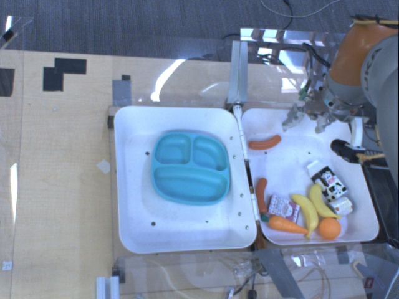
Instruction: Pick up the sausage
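An orange-red sausage (264,142) lies flat in the upper left part of the right bin (293,167), close to the divider. A second, darker red sausage-shaped piece (261,194) lies lengthwise along that bin's left wall, lower down. My gripper (306,122) hangs over the bin's top edge, up and to the right of the orange-red sausage and apart from it. Its two fingers (290,119) are spread open with nothing between them.
The right bin's lower half holds a carrot (287,225), a pink packet (283,207), two bananas (313,205), an orange (329,228) and a black-and-white carton (331,185). A blue divided plate (190,167) sits in the left bin (134,185).
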